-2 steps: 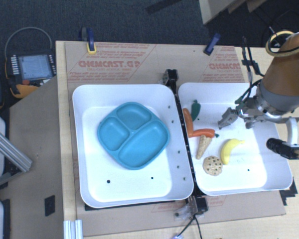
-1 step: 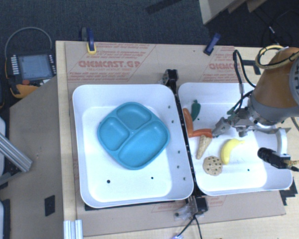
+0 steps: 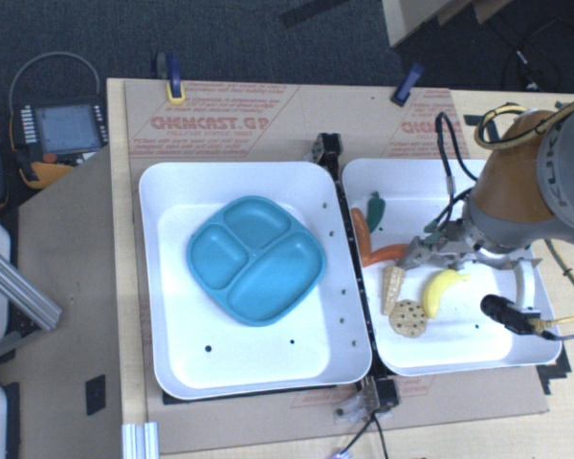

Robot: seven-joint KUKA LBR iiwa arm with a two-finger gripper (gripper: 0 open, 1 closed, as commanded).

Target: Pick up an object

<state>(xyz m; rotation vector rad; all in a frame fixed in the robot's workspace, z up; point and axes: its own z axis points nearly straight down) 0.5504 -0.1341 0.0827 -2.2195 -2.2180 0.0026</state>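
Observation:
The right bin (image 3: 459,357) holds several small toy foods. A yellow banana (image 3: 441,291) lies near its middle. Left of it are a tan wafer (image 3: 393,288) and a round chocolate-chip cookie (image 3: 408,318). An orange carrot (image 3: 362,234) and a dark green piece (image 3: 375,208) lie along the bin's left wall. My gripper (image 3: 447,253) hangs over the middle of this bin, just above the banana's upper end and beside the carrot's right tip. The wrist hides how its jaws stand, and no object shows between them.
The left bin (image 3: 158,285) holds a blue divided plate (image 3: 256,258). A black clamp (image 3: 327,147) sits at the far end of the seam between the bins. The arm's orange band and grey body (image 3: 521,194) cover the right bin's far right corner.

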